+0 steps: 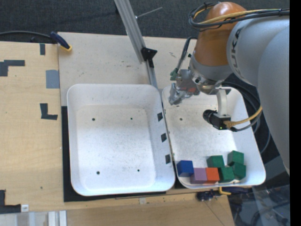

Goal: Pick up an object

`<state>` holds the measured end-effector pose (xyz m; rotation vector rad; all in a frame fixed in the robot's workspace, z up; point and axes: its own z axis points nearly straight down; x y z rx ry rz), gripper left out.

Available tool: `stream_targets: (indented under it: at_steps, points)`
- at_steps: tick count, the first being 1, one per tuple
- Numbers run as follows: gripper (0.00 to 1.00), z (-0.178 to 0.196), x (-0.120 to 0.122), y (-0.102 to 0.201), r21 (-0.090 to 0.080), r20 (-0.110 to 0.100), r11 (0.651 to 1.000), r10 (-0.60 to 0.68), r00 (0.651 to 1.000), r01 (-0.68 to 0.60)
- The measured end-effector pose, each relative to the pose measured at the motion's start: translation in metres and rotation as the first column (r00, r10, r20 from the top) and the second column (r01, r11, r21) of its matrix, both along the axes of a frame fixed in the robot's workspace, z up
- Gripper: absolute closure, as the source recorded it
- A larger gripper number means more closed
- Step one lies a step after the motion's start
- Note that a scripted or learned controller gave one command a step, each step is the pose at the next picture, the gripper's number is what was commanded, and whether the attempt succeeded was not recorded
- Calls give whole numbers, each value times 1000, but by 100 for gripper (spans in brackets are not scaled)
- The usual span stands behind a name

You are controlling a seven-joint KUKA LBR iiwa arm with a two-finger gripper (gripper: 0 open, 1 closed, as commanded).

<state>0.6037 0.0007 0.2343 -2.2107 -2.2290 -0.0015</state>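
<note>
Pale wooden bench, seen from above at a slant, bearing two white bins side by side: left bin and right bin. Nearest, crowded into the near corner of the right bin, one blue block, one purple block and one orange block in a touching row, then green blocks bunched just behind and beside, four by best count, though hard to separate where packed together. Seven blocks in all, on that count. Farther back, over the far left corner of the same bin and well apart from the cluster, the gripper; apart or together, impossible to tell from this angle, and nothing seen held. Judged as the approach step, grasp not yet made. To do it well: travel toward the near end first, then descend straight down; favour the blue block, open on its left side, over the hemmed-in purple and orange; keep clear of the bin wall. Farthest, one slanting metal rail and one blue-and-yellow clamp.
</note>
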Motion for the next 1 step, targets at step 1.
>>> stream_targets:
  at_steps: [1]
  points:
    - [100,-9,-2,53,-1,-2,1000,-1,1000,1]
